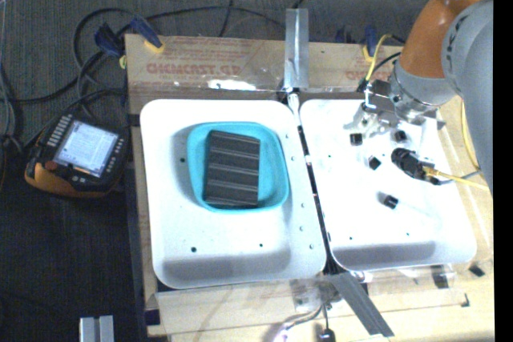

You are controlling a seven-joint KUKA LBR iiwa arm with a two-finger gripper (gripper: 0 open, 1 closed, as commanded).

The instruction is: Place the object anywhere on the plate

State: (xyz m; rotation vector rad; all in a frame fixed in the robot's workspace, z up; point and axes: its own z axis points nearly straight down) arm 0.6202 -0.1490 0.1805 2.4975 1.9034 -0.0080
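A dark grey ribbed rectangular object [232, 167] lies flat in the middle of the light blue plate [275, 172], which sits in the left white bin [168, 252]. My gripper [375, 166] hangs over the right white bin [417, 240], well to the right of the plate and apart from the object. It is open, its dark fingertips [374, 162] are spread, and nothing is between them. The orange-banded arm [429, 32] comes in from the upper right.
A metal divider post [296, 52] stands at the back between the bins. A cardboard sheet [208, 68] lies behind the left bin. A handheld pendant [80, 152] and cables lie on the floor to the left. A yellow cable [453, 176] trails over the right bin.
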